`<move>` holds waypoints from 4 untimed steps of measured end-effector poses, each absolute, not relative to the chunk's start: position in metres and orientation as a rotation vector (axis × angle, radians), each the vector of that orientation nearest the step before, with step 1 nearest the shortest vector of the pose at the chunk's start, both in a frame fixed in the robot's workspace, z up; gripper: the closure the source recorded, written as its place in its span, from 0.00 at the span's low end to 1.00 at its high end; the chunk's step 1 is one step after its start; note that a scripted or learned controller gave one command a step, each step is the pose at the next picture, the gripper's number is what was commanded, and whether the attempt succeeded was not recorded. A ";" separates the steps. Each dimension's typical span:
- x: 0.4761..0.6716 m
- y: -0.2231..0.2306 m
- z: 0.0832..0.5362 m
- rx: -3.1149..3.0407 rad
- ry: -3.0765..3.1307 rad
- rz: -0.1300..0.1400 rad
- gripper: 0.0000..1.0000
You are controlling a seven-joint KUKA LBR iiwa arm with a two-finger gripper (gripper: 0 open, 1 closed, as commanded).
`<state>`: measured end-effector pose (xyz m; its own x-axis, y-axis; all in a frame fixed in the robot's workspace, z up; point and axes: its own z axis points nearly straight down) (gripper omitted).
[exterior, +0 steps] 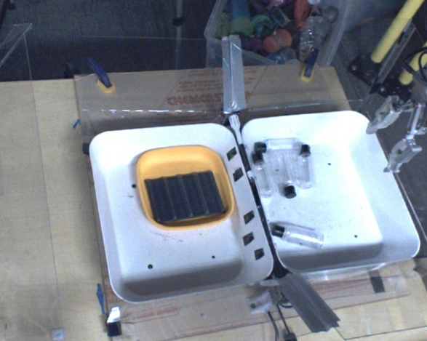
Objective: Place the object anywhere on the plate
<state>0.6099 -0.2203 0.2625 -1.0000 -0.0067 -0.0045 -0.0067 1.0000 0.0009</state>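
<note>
A yellow-orange plate (146, 169) lies in the left bin (124, 252). On its middle rests a dark grey ribbed rectangular object (185, 196), lying flat. My gripper (388, 141) hangs at the right edge of the right bin (361, 192), above the rim and well away from the plate. It is open, with nothing between its fingers.
Several clear plastic vials with black caps (280, 167) lie near the back left of the right bin, and one more vial (298, 234) lies near its front left. A divider with black marks (246, 200) separates the bins. A box of colourful toys (275, 12) stands behind.
</note>
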 end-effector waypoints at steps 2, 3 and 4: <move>0.597 -0.225 0.264 0.155 3.134 0.002 0.00; 0.616 -0.223 0.231 0.198 3.131 0.002 0.00; 0.613 -0.222 0.235 0.193 3.132 0.002 0.00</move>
